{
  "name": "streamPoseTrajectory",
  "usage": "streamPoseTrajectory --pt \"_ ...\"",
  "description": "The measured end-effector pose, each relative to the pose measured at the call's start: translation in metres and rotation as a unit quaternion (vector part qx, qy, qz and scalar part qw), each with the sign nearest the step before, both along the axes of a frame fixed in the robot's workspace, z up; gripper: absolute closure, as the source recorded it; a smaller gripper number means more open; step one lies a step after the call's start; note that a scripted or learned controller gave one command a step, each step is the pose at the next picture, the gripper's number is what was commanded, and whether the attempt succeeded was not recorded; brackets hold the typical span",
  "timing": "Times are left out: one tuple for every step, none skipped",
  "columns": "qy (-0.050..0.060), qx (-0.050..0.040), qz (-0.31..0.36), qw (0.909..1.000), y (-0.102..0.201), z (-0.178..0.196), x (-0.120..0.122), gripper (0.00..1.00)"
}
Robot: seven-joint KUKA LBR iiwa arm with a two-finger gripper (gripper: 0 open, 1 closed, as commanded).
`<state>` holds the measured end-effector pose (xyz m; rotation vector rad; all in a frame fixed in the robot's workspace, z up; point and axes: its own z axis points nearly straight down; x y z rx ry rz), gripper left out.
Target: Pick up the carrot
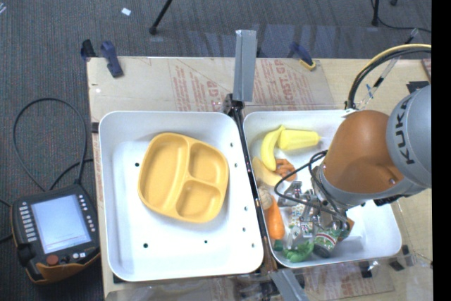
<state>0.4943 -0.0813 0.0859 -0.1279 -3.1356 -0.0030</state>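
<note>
Down in the right white plastic bin [384, 240], near-left corner: long orange carrot [274, 219], stiff, smooth, likely light. Best taken across mid-length. Just right, gripper [310, 218] low among clutter; grip state impossible to tell. Farther back, yellow banana [269, 146].

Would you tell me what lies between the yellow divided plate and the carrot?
In the camera view, the two bins' adjoining white walls run between the yellow plate and the carrot; no loose item lies there.
</note>
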Motion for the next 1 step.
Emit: streamPoseTrajectory --pt "0.0 -0.0002 -0.05 0.9988 0.002 -0.0001 0.0175 0.0"
